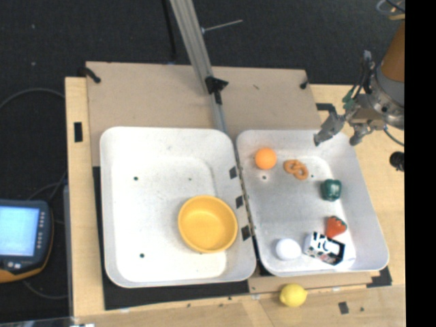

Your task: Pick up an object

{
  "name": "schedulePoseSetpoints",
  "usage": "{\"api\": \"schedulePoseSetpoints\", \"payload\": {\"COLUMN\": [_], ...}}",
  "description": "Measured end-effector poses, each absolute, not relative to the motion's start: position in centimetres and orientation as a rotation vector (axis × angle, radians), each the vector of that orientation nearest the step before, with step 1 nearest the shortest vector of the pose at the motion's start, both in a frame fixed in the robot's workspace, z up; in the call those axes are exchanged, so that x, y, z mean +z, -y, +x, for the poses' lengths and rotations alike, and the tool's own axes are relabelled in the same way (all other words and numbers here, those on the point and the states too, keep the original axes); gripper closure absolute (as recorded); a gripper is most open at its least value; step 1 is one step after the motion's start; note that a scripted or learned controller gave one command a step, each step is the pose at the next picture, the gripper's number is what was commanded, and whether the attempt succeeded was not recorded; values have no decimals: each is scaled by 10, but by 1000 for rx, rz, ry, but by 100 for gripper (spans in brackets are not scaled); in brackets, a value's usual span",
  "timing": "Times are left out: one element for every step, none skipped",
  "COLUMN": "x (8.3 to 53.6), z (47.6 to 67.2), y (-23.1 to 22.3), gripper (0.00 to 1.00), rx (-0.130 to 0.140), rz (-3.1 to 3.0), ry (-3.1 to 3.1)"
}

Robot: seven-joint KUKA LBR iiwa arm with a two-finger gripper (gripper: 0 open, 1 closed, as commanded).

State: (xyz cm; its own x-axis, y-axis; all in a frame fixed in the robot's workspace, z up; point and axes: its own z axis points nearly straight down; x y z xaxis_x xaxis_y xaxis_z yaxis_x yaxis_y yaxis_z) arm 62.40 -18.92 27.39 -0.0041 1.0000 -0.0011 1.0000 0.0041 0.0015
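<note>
My gripper (pixel 338 132) hangs over the far right corner of the right bin (pixel 361 182), its two fingers spread open with nothing between them. Below it in that bin lie an orange ball (pixel 266 159), a small orange pretzel-shaped piece (pixel 296 169), a dark green object (pixel 331 190), a red object (pixel 336 226), a white ball (pixel 287 248) and a black-and-white object (pixel 325 248). A yellow bowl (pixel 207 223) sits in the left bin (pixel 136 155), near its right side.
A yellow lemon-like object (pixel 293 295) lies on the bench in front of the right bin. A slanted metal pole (pixel 194 43) rises behind the bins. A handheld screen (pixel 24 237) sits at the far left.
</note>
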Motion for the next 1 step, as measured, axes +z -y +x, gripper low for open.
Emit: {"api": "schedulePoseSetpoints", "payload": {"x": [274], "z": [624], "y": [190], "gripper": [0], "rx": [-1], "rz": [2215], "ry": [-2225]}}
